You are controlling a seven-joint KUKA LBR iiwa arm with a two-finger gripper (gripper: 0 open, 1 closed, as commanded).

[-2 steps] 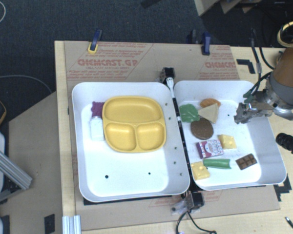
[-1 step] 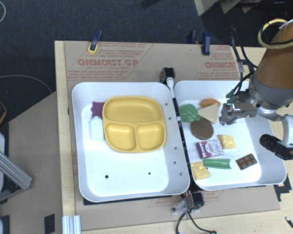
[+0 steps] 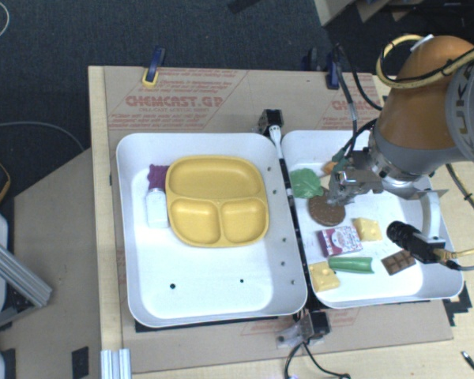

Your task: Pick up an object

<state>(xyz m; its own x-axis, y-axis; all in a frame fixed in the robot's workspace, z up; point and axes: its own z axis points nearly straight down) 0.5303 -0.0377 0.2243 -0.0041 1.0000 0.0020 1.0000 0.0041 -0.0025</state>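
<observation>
My gripper (image 3: 341, 189) hangs low over the upper left part of the right bin (image 3: 426, 290). It sits just above a brown round disc (image 3: 326, 212), with a green leafy piece (image 3: 305, 183) to its left. A small orange item (image 3: 330, 166) peeks out beside the wrist. Nothing shows between the gripper and the bin floor. Below lie a red and pink packet (image 3: 341, 241), a pale yellow wedge (image 3: 368, 229), a green pod (image 3: 351, 264), a yellow block (image 3: 324, 275) and a brown bar (image 3: 397, 263).
The left bin (image 3: 213, 290) holds a yellow divided plate (image 3: 217, 200), with a purple item (image 3: 156, 176) and a white bottle-like item (image 3: 156, 208) against the plate's left side. The arm's orange band (image 3: 426, 93) covers the right bin's upper right corner.
</observation>
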